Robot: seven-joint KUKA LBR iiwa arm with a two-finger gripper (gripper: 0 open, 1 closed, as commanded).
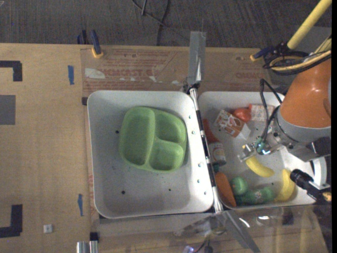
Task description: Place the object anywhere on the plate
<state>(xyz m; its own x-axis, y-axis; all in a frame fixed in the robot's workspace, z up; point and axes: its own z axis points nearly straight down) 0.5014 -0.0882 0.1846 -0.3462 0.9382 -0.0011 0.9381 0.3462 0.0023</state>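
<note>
The gripper [257,149], its state impossible to tell from here, hangs in the right bin [231,101] just above a banana [259,167], which looks light, smooth and curved, best pinched across its middle, while the green plate [153,138] waits in the left bin [105,141].

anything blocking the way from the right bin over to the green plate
Only the raised bin walls between the two bins. The green plate lies bare in the left bin, while the tool hangs over the toys in the right bin.
</note>
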